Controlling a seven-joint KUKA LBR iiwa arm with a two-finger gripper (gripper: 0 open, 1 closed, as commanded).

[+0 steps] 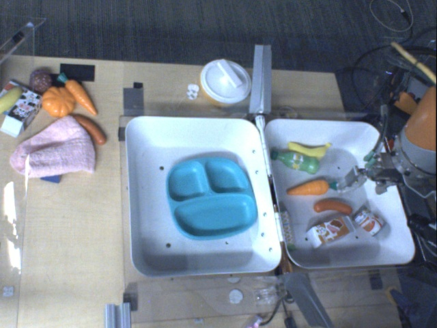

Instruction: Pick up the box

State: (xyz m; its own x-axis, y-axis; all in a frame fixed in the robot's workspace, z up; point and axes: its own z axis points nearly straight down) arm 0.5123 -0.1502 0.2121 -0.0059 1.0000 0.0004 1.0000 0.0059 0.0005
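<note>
Camera view, right bin. I saw the gripper hanging over the bin's middle, beside the tip of the carrot; I could not tell how it was set, since the view blurred at that point. The box lay flat on the bin floor near the front wall, towards the camera from the gripper and a little left of it, with the sausage between the two. Its long axis ran roughly left to right, tilted slightly up at the right end. A smaller carton, probably a second pack, lay just beside the box's right end.
</note>
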